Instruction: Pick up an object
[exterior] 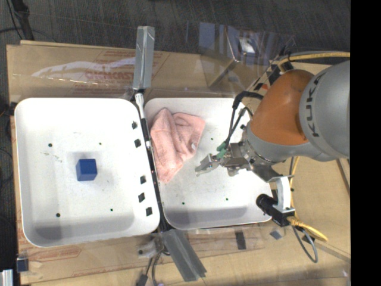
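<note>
Pink cloth (172, 143) lies crumpled in the right bin (238, 210), against its left wall, and your gripper (203, 165) sits just beside it.

You can see the cloth bunched along the divider between the two bins, spreading toward the right bin's upper middle. Your gripper's fingers (206, 161) hang over the white floor close to the cloth's right edge, and nothing is between them; whether they are spread or pressed together you cannot tell from this angle. The grey arm (324, 115) with its orange band (280, 115) reaches in from the right. Over in the left bin (36, 159), a small blue cube (87, 169) rests well apart from everything.
</note>
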You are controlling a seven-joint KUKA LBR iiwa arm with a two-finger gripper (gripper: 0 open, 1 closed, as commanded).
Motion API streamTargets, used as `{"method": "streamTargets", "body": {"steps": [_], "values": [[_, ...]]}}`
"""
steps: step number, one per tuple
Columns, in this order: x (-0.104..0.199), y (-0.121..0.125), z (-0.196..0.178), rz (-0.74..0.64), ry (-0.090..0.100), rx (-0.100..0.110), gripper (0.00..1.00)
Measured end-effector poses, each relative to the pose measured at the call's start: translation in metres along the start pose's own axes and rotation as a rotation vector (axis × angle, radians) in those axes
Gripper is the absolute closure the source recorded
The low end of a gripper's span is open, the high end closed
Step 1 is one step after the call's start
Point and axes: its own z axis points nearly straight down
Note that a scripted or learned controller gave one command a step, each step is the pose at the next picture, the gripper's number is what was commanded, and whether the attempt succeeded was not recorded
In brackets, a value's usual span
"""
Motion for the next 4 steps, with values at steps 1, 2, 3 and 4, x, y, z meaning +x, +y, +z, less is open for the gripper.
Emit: {"method": "streamTargets", "body": {"steps": [1,2,3,4], "values": [[-0.001,0.068,0.072,0.087,-0.001,0.000,0.00],[-0.001,0.068,0.062,0.083,-0.001,0.003,1.00],[-0.001,0.068,0.062,0.083,-0.001,0.003,0.00],[0.033,0.125,0.088,0.020,0.000,-0.002,0.00]]}}
